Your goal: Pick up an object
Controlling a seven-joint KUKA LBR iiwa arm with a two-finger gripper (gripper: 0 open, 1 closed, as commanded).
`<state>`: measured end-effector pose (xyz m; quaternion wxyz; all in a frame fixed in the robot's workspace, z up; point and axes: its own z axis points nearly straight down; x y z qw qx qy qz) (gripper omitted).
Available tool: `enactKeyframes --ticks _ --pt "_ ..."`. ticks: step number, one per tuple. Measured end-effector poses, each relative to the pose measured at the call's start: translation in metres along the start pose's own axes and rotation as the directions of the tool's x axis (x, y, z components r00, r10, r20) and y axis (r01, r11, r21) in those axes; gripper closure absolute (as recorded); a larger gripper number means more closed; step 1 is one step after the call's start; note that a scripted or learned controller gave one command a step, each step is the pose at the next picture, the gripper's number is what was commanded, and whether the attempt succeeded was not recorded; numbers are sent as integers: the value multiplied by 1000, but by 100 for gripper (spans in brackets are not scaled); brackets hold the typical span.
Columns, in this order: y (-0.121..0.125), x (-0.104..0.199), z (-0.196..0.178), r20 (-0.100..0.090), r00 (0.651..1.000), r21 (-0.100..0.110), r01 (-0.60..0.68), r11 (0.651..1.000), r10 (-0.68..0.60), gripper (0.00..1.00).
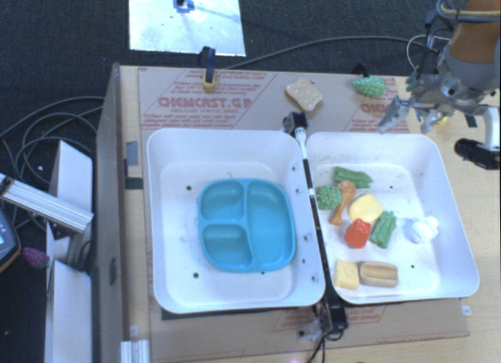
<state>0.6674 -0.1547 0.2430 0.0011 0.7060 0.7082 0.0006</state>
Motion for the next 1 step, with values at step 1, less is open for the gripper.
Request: enactKeyframes --ticks 1 --pt "-35 26 148 -2 1000 5 -2 1000 2 0"
